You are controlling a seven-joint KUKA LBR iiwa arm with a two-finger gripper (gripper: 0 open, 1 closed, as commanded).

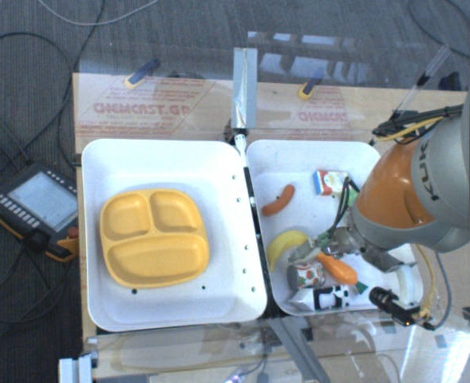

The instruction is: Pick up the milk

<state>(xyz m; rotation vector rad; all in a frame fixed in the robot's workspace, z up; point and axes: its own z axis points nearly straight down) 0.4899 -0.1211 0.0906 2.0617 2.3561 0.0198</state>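
We look down on a wooden bench [179, 106] standing on dark carpet, with cables trailing across the floor and a teach pendant [31, 206] lying at the left. Two shallow white bins sit side by side on the bench. The left bin [123, 154] holds a yellow divided tray [153, 236]. Over the right bin [298, 154] we see the grey arm [426, 190] with its orange band reaching in from the right, its wrist low above the bin's near half. The gripper [330, 250] sits among a cluster of items there, and we cannot tell how its jaws stand. In that cluster we see a yellow banana [285, 246], an orange carrot [338, 270] just beside the gripper, and a small carton with a cow-patch pattern, the milk [324, 297], lying against the bin's near wall. Farther back lie a red sausage [278, 200] and a small red-and-white box [329, 182], well apart from the cluster.
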